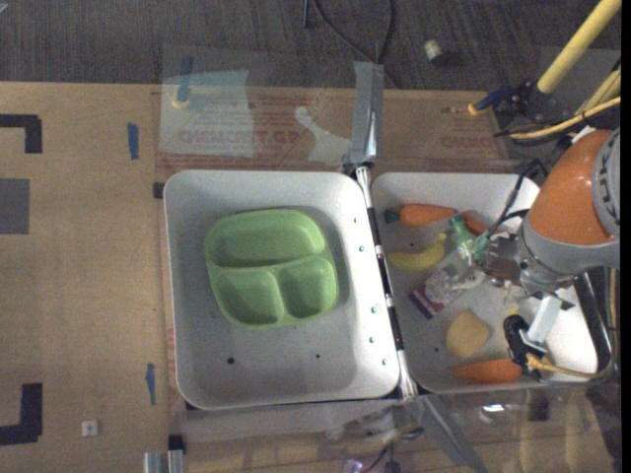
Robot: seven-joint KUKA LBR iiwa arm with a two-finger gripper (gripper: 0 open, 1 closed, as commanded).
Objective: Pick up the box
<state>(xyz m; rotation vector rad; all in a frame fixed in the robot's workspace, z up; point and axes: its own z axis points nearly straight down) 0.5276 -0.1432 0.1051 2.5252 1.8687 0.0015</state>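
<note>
Two white bins sat on a brown bench; the right bin [572, 190] held the box [446, 286] near its middle, between a banana [418, 256] and a yellow piece [467, 334]. The gripper [485, 254] hovered at the box's right end; its opening could not be told. Approach seemed unfinished; next, it should descend squarely over the box.

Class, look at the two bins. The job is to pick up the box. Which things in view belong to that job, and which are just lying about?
Belong to the job:
box, in the right bin
pincer, at the box's upper right end

Just lying about:
green divided plate, in the left bin
banana
two carrots
yellow lump
</note>
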